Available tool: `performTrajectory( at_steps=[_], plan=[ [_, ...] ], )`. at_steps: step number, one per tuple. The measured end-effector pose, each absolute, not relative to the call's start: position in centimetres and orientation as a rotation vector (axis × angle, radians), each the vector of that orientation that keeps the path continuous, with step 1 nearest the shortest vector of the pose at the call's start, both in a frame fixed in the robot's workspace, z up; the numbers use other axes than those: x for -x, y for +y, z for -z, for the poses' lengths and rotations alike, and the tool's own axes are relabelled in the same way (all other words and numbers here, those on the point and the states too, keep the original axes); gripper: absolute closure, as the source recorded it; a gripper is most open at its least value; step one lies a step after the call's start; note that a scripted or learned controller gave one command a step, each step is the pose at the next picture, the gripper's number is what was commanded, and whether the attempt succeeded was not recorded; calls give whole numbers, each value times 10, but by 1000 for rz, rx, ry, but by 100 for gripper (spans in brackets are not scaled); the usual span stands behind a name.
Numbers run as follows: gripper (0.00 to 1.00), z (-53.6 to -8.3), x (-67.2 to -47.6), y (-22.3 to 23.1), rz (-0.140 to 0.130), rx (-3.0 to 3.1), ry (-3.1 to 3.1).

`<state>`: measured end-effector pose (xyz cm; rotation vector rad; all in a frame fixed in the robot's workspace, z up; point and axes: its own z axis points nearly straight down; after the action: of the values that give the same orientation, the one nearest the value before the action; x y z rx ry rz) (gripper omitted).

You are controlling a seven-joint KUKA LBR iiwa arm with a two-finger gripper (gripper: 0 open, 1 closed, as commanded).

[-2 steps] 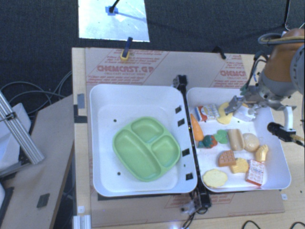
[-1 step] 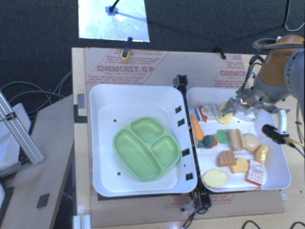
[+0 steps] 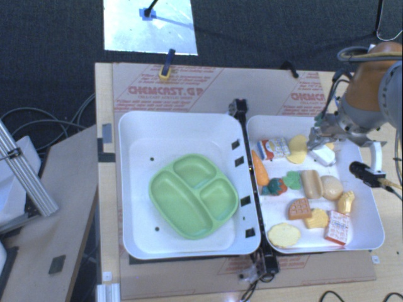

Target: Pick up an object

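We see the claw (image 3: 325,145) low over the right bin (image 3: 375,231), by a white block (image 3: 325,155); can't tell its grip. Green tray (image 3: 192,195) sits in left bin (image 3: 135,168).

You have two shallow white plastic bins side by side: in the left bin (image 3: 135,137) a green three-compartment plastic tray (image 3: 192,195) lies near the middle; in the right bin (image 3: 371,228) toy foods lie scattered, an orange toy carrot (image 3: 257,167) along its left wall, a round yellow disc (image 3: 284,234) at the front.
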<state>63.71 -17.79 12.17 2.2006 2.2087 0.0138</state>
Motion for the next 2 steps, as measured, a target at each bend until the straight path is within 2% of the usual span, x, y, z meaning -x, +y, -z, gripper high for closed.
performTrajectory(
  at_steps=[2],
  plan=[
    [100, -223, -647, -178, -7, -2209, 2223]
  ],
)
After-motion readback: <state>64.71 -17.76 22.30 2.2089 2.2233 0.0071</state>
